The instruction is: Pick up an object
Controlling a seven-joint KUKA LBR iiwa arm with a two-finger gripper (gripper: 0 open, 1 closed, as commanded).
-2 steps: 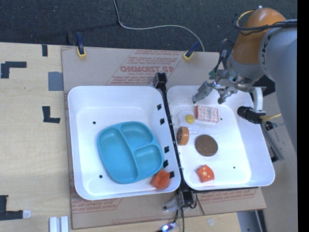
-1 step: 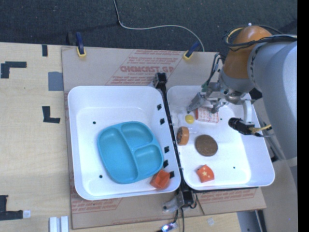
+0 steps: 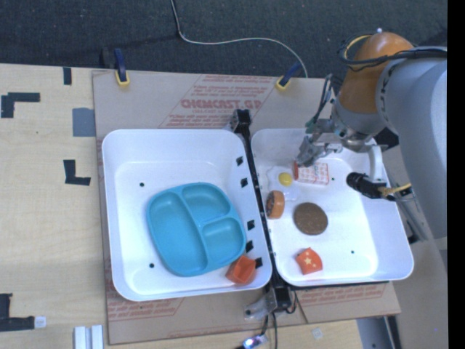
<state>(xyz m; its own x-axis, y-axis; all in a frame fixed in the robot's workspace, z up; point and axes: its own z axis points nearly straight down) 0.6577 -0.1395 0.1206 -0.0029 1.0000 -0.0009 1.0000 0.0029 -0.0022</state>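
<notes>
My gripper (image 3: 308, 155) hangs low over the back of the right bin (image 3: 363, 267), reaching in from the right. Its tip is just above the far edge of a small red-and-white patterned packet (image 3: 315, 174); I cannot tell whether they touch. A little yellow piece (image 3: 285, 179) lies just left of the packet. Nearer the front are a brown bun-like piece (image 3: 275, 204) against the left wall, a flat dark brown disc (image 3: 311, 218), and a red-orange piece (image 3: 309, 261).
The left bin (image 3: 123, 166) holds a blue divided plate (image 3: 195, 227) and an orange piece (image 3: 242, 269) in its front right corner. A black divider (image 3: 250, 173) runs between the bins. The grey arm with its orange band (image 3: 374, 64) fills the upper right.
</notes>
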